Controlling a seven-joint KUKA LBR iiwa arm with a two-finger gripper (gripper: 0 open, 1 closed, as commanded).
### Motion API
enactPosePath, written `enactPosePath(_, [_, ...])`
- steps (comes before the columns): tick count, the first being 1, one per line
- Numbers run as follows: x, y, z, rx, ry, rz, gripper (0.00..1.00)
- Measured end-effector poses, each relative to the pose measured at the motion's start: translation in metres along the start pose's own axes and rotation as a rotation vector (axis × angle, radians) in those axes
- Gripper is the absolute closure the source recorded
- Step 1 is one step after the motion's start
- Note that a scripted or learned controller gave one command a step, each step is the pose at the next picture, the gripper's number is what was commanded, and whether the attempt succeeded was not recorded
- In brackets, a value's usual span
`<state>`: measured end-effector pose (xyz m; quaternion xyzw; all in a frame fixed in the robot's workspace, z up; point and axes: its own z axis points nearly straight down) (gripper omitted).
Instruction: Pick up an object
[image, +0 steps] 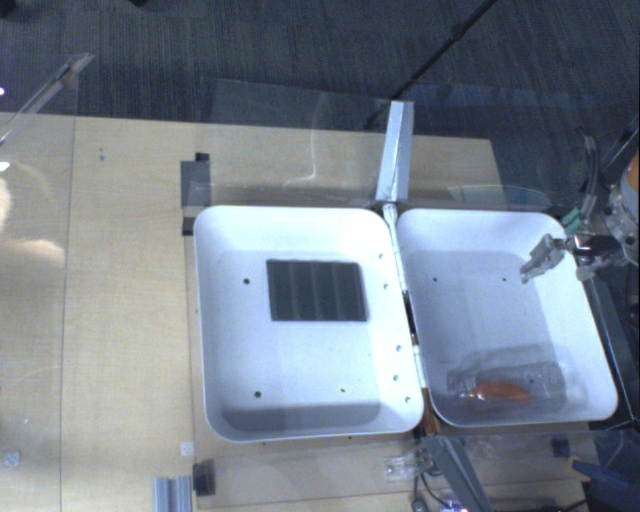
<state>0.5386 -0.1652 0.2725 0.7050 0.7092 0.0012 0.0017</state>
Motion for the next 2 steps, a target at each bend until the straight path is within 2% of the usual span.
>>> enactPosePath(1, [0.001,-0.047,0.182,-0.012,-0.004,-0.170,0.00])
enactPosePath(2, [0.000,0.008,0.183,-0.009,0.000,0.155,0.00])
